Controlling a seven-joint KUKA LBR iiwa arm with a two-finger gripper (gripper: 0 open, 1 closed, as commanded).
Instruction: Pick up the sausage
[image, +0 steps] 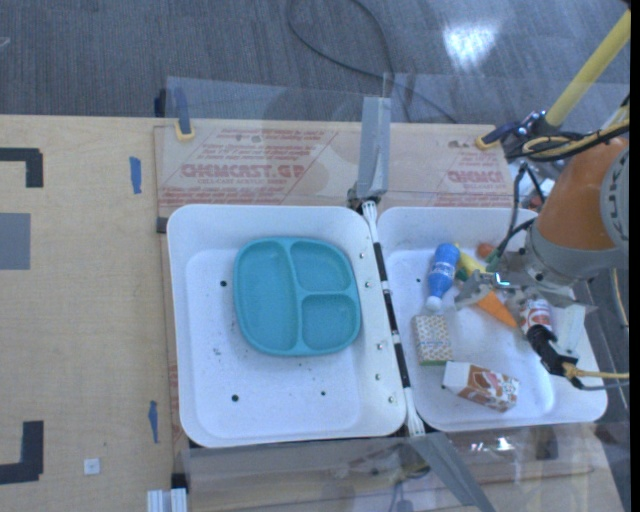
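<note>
- Camera view, looking down at a slant, shows two shallow white bins side by side on the table (80, 300); we note the left bin (200, 400) and the right bin (585, 400).
- We find a teal divided plate (297, 296) lying in the left bin, with nothing on it.
- In the right bin we record a blue-and-white bottle (440, 274), a small patterned box (433, 338), a carton (482, 386) lying on its side near the front wall, and an orange carrot-like piece (497, 309).
- The arm (585, 200) reaches in from the right, and its tool (490, 285) sits low over the middle of the right bin, just beside the bottle and the orange piece.
- We cannot tell whether the tool is spread or pressed together; the wrist and cables hide too much of it.
- The sausage: we judge it to be the reddish-brown item (536, 318) lying near the right bin's right side, just beside the tool and partly covered by the arm. This identification is uncertain.
- Progress: we see nothing between the tool's ends, so we judge the pick not yet done.
- Remaining, in our judgement: align over the sausage, close on it, and lift it free of the neighbouring pieces.
</note>
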